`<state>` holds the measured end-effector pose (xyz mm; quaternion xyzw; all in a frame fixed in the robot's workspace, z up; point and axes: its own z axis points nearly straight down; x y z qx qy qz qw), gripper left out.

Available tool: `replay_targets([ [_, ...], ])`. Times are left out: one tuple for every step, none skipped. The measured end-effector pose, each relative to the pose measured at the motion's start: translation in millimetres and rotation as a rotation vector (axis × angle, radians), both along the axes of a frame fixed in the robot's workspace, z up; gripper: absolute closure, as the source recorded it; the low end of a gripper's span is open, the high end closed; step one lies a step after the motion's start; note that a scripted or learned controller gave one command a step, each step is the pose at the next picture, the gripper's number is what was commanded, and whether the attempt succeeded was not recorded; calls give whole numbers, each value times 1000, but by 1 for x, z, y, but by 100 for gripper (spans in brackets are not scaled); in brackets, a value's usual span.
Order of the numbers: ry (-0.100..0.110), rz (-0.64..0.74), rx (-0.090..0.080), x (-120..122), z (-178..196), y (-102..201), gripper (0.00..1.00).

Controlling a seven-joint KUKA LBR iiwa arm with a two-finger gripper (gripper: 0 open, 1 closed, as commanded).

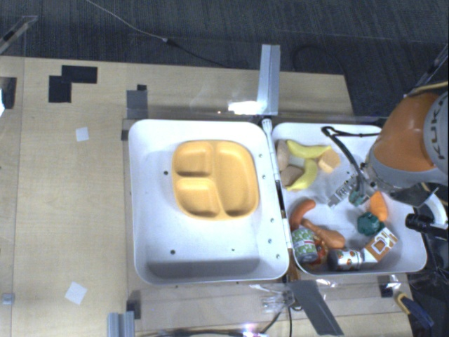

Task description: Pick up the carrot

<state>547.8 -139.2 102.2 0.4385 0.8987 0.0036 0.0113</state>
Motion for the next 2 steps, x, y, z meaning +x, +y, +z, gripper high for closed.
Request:
replay_targets([
  [5,-248,6,-44,-12,-25,100],
  [-3,-239,5,-41,0,-24,100],
])
